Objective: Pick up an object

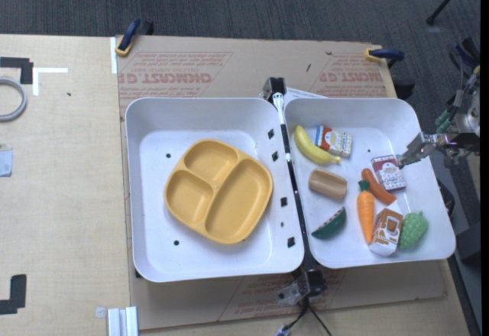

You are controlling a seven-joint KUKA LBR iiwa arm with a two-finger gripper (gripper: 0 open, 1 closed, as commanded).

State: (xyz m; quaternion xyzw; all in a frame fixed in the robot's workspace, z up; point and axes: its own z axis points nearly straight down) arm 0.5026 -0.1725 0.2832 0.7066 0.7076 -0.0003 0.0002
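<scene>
- Gripper (416, 150), a thin metal two-finger tool, sits at the right rim of the right bin, reaching in from the right edge of frame; arm body mostly cut off.
- Finger state: cannot tell, tips are small and blurred against the rim. Nothing visibly between them.
- Tips look just beside the small red-and-white carton (389, 172), possibly touching; too fine to confirm.
- Right shallow white plastic bin (359, 260) holds all the loose items:
  - yellow toy banana (309, 147), upper left, touching a red, white and blue snack packet (334, 140) on its right
  - tan cylindrical bread-roll piece (328, 185), centre left
  - dark green watermelon slice with red face (330, 224), lower left
  - orange toy carrot (366, 212), upright in frame, centre; a second orange-red stick piece (377, 185) slants beside it, under the red carton
  - orange-and-white box (386, 231), lower right, leaning on a green bumpy toy vegetable (414, 230)
- Left shallow white plastic bin (145, 174) holds a yellow three-compartment plastic plate (218, 190), sitting tilted in plan, compartments bare.
- Bins touch along the centre seam and sit on brown cardboard sheet (191, 71) clamped to the wooden bench (61, 197).
</scene>
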